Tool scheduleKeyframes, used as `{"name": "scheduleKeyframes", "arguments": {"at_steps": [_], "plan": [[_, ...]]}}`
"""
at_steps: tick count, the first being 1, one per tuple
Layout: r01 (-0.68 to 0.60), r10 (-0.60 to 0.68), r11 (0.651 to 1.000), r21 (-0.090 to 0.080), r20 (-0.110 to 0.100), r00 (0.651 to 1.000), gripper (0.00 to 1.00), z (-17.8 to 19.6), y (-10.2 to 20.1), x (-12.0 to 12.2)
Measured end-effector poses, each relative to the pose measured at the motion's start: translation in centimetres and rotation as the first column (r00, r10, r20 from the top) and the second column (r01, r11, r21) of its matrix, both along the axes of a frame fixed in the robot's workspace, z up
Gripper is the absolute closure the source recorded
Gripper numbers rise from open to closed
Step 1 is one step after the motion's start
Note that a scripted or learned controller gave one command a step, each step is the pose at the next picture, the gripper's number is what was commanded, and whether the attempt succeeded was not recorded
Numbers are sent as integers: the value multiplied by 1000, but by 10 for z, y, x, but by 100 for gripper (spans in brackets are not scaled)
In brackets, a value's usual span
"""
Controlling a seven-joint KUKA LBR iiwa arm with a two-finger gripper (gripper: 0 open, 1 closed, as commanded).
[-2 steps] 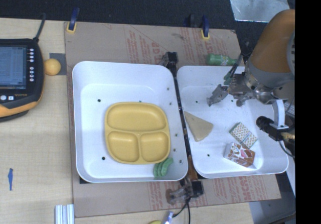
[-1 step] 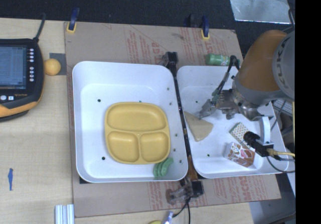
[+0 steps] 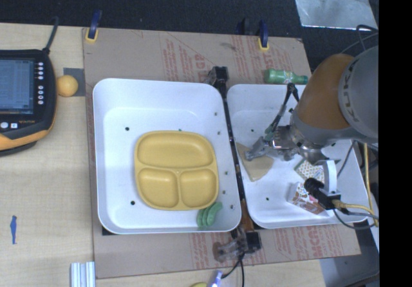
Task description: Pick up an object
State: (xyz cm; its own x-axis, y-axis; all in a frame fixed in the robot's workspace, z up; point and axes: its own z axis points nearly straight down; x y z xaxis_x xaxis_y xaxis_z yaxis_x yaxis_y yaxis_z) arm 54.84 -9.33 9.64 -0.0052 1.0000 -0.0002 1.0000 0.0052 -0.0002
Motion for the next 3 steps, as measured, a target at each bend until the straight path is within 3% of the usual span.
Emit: {"name": "scheduleKeyframes", "arguments": {"at_steps": [1,2,3], "plan": [[4,-4,1000,-1,0,1000,0,93,-89,71],[2,-2,1000,0,-3,1000,0,111,-59,2],[1,-1,1000,0,-4,1000,100,121,-60,3]]}}
